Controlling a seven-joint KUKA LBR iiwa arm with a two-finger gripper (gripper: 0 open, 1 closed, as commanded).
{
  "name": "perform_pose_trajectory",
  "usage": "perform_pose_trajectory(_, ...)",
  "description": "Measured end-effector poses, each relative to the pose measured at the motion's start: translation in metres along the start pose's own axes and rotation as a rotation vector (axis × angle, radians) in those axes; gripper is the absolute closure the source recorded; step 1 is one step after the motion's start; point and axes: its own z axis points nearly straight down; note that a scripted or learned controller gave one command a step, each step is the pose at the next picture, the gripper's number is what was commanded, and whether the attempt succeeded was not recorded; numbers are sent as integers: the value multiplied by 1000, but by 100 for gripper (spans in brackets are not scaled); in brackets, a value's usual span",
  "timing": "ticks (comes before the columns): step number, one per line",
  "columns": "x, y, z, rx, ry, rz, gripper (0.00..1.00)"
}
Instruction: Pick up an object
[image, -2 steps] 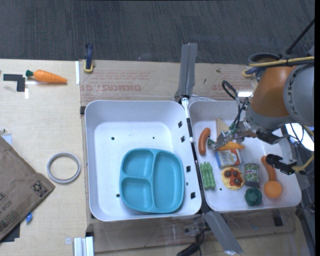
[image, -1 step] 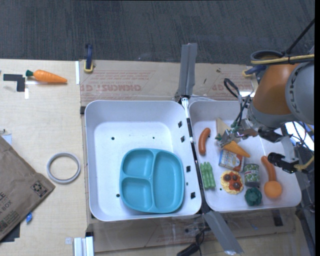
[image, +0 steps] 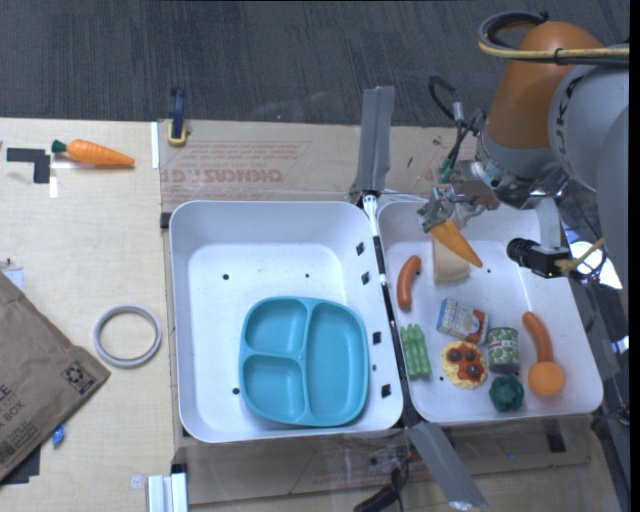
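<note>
Dark carpet runs along the top of the frame behind a pale desk carrying two shallow white bins. At upper right the grey arm reaches in, and its hand sits over the upper left corner of the right bin. The hand is closed on an orange carrot-shaped piece, whose top sits between the fingers while its point slants down toward the right. Just below it lies a pale wedge, touching or overlapped by the carrot; which one cannot be told. Left of that, a red sausage lies near the bin wall. Lower in the same bin are green pods, a small printed packet, a pizza slice, a can, a dark green lump, a second sausage and an orange ball. The left bin holds a blue divided plate. On the desk at far left lie another carrot and a tape ring.
</note>
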Motion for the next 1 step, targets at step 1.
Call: perform_pose_trajectory(1,19,-22,-32,1,0,-191,100)
